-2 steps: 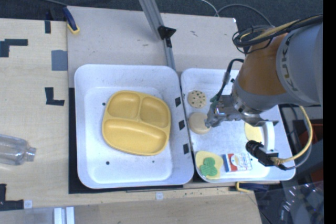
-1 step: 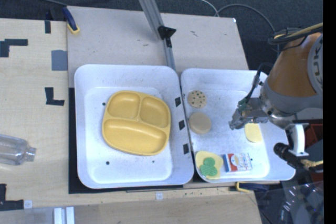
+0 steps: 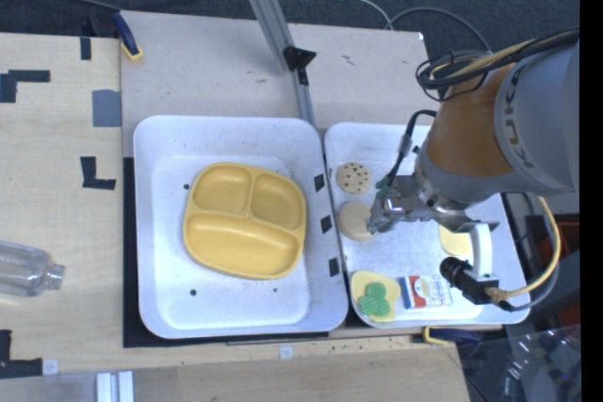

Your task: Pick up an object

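Robot gripper (image 3: pixel 379 214) sits low in the right bin (image 3: pixel 415 141), touching a tan disc (image 3: pixel 353 221); grip state unclear.

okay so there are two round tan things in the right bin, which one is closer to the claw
The plain, smooth disc, lying right beside the claw. The other round piece has dark dots on its face and sits farther up the right bin.
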Robot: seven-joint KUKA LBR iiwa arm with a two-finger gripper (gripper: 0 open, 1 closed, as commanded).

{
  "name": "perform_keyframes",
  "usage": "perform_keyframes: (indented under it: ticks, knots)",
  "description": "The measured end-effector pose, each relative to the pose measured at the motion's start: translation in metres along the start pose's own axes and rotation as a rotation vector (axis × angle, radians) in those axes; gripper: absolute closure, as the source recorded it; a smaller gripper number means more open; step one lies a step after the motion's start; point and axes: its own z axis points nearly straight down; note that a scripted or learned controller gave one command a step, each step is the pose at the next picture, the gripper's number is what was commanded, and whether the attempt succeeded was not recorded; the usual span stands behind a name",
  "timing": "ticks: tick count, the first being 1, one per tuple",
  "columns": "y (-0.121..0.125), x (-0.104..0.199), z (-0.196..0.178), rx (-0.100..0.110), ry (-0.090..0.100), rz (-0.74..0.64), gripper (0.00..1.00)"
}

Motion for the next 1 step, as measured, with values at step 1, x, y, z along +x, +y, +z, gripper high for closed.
perform_keyframes:
  ticks: [1]
  knots:
    - [0.0171,-0.0903,0.0993,-0.002,-0.001,0.010,1.00]
